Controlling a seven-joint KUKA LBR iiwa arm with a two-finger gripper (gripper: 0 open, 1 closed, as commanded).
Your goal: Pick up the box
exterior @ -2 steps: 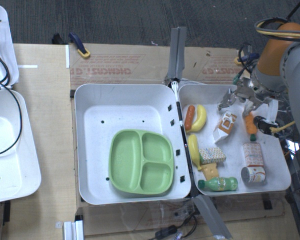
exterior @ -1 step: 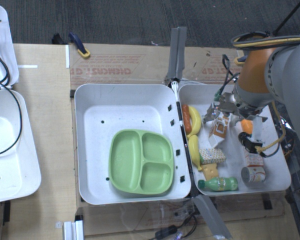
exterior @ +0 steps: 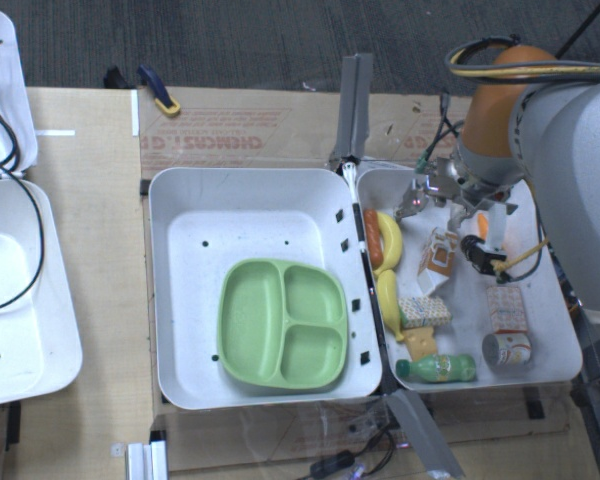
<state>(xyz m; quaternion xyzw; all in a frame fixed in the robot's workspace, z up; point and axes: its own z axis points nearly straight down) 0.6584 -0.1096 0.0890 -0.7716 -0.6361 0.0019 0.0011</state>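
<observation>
Gripper hangs over back of right bin, low, nothing visibly held. Jaw state: can't tell, wrist hardware and cables block it.

Just below gripper lies a small orange-white packet, near but contact unclear. Box, best guess the pinkish printed carton, lies flat toward right wall, fwd of gripper and apart from it. A can on its side is just in front of it.

Step, judged: approach/pre-grasp, box not picked yet. Next move needs gripper shifted fwd and right over carton, jaws across its short sides, then straight down. Can sits close, so little room at that end.

Counts:
- white bins 2, left bin w/ 1 green divided plate, 3 compartments
- bananas 2, and, along bin's left wall
- orange-red item 1, beside upper banana, type unclear
- speckled block 1
- yellow wedge 1
- green bottle 1, on its side at front wall
- packet 1, carton 1, can 1
</observation>
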